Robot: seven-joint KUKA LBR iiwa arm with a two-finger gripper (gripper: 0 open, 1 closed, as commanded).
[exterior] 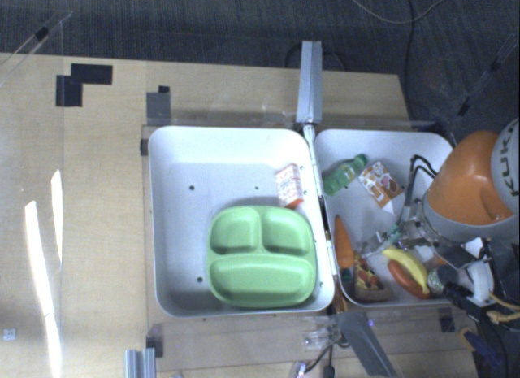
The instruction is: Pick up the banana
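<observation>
Grey arm (487, 206) with orange band, black cables

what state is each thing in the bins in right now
banana: lying in the right bin, below the gripper, not lifted
green tray: flat, right way up, in the left bin
green bottle: on its side
carrot: lying along the right bin's left wall
packet: lying against the left bin's right wall

Banana (409, 264) in right bin (431, 142)
</observation>
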